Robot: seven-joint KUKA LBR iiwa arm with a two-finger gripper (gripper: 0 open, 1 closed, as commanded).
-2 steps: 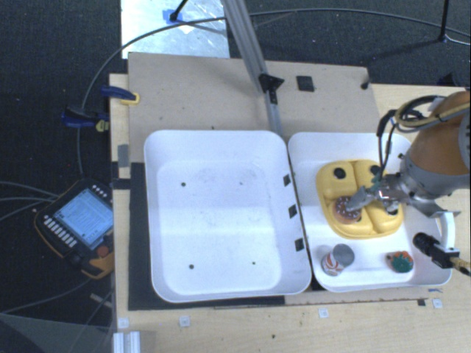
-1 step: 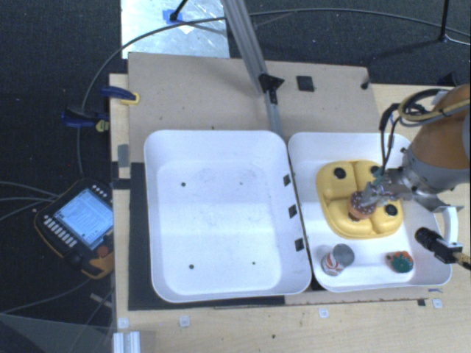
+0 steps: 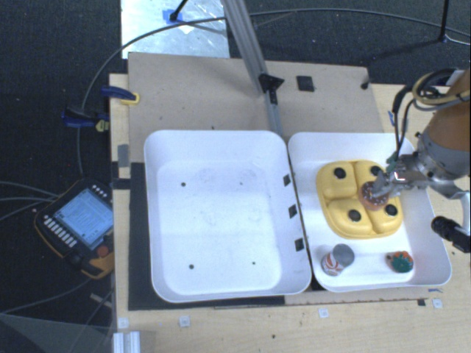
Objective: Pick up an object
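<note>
The jaws (image 3: 377, 191) hang over the yellow toy (image 3: 358, 198), grip unclear; next, close and lift.

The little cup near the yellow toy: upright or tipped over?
Tipped: the cup lies on its side on the bin floor.

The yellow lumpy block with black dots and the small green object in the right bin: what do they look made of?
Yellow lumpy block with black dots: likely soft foam or moulded plastic; matte, rounded lobes, no glare. Small green object: too small to tell; possibly plastic, with an orange patch. Shallow white right bin: smooth plastic by its look.
</note>
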